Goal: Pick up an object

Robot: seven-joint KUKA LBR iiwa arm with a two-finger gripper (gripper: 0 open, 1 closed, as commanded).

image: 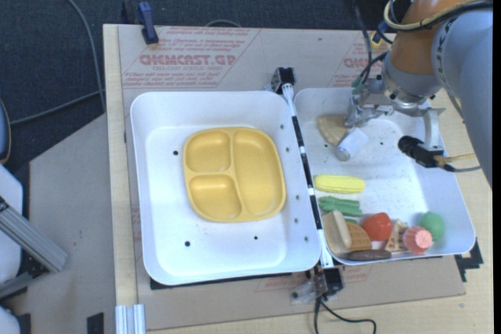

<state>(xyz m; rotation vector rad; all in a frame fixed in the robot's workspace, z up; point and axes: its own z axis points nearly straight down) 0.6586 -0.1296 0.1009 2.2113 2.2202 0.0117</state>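
**A:** Where was your gripper (362, 112) at that moment?

**B:** You had it low in the right bin (446, 192), up at about twelve o'clock, with the grey arm (462, 27) coming in from three o'clock. Whether it was apart or together, I could not tell you.

**A:** And what could you have picked up?

**B:** A tan wedge (332, 129) lay just beside the gripper at its nine o'clock, and a small white cylinder (351, 143) just below, at six; I could not tell whether either touched the gripper. The corn cob (339, 184) sat near the bin's middle, against the left wall, with the green beans (341, 205) just under it. At the bin's six o'clock you had a crowded heap: a bread slice (344, 233), a tomato (377, 225), a green ball (432, 226).

**A:** The left bin (156, 168)?

**B:** It held your yellow divided plate (233, 172), near its centre.
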